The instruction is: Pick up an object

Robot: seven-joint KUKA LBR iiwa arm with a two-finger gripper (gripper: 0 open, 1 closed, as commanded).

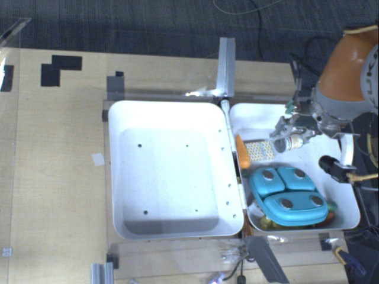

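Nothing is lifted yet. My gripper (pixel 286 139) hangs over the right bin (pixel 354 215), above the patterned card (pixel 259 151); the teal tray (pixel 288 196) lies near it, untouched. Finger state: cannot tell. The whole pick remains, in my judgement.

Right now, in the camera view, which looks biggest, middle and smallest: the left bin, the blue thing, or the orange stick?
1. Left bin, by far the biggest.
2. Blue thing, in the right bin.
3. Orange stick, the smallest, though the bin wall may hide part of it.
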